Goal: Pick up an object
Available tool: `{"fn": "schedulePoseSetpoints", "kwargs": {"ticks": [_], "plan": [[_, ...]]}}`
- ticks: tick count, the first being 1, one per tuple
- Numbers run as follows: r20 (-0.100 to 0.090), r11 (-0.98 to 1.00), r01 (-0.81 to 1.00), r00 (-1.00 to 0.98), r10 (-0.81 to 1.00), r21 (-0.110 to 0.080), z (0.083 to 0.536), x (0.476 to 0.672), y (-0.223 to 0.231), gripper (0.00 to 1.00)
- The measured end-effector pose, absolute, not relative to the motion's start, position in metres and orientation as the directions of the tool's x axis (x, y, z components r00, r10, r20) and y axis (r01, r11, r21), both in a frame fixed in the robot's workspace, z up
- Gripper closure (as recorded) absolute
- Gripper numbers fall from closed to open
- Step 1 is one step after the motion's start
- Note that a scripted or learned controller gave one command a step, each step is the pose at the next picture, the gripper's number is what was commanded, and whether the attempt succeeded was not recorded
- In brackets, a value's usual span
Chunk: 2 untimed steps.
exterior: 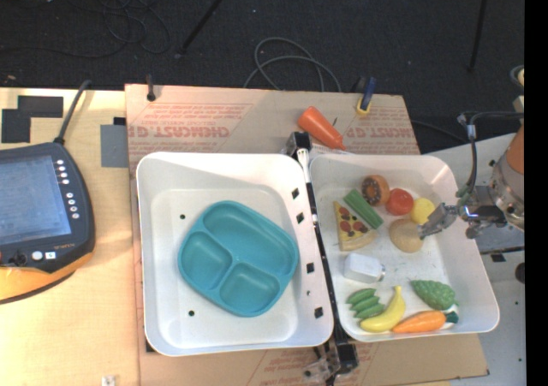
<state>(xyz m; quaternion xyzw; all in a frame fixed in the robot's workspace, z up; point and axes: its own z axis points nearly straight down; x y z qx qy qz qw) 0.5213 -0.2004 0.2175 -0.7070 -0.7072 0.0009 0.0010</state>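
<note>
Cardboard covers the surface (257, 123) under your two white bins. Your left bin (163, 204) carries a teal divided plate (238, 258). Your right bin (467, 277) holds toy food: at its 12 o'clock a red tomato (399, 201), toward 9 a pizza slice (351, 228), near 6 a yellow banana (387, 312) and an orange carrot (419, 322). Your tool (438, 220) sits at 3 o'clock, fingertips narrow, touching a tan, rounded potato-like piece (406, 235); whether it grips, you cannot tell.

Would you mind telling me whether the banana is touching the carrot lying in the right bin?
Touching. In the camera view the banana curves down so its lower end meets the left tip of the carrot, with no white bin floor showing between them.
</note>
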Motion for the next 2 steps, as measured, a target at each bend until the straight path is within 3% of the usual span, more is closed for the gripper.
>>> {"fn": "schedulePoseSetpoints", "kwargs": {"ticks": [1, 2], "plan": [[0.0, 0.004, 1.0, -0.004, 1.0, -0.005, 0.082, 0.576, -0.212, 0.0], [0.003, 0.009, 1.0, -0.009, 1.0, 0.0, 0.087, 0.64, -0.11, 0.0]]}}
